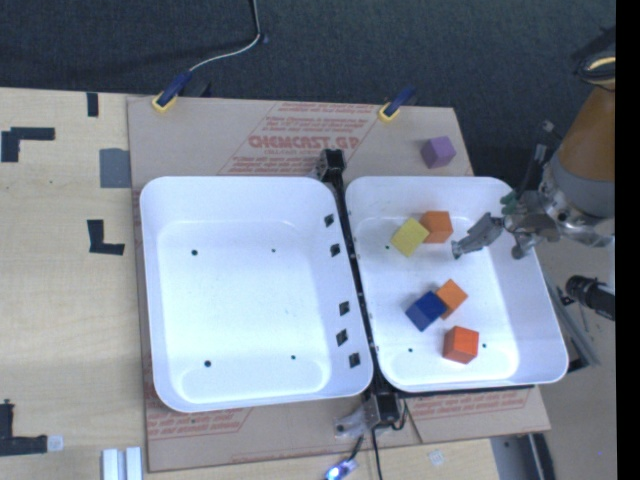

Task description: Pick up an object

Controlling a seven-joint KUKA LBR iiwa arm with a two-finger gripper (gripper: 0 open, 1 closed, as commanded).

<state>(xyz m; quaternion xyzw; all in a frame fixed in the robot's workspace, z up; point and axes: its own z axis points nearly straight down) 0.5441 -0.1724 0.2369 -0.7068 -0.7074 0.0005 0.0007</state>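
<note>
Dark carpet (400, 28) at twelve o'clock, crossed by a white cable (235, 50). Pale bench (60, 268) at nine o'clock, under brown cardboard (300, 138).

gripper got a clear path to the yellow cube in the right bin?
Probably yes. The gripper hovers over the right bin, right of the yellow cube. Only the orange cube touches it, on its right side, and could get nudged.

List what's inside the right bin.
The right bin holds five blocks: yellow touching orange, blue touching a second orange, and a red-orange one. The gripper hides part of the bin's right wall.
</note>
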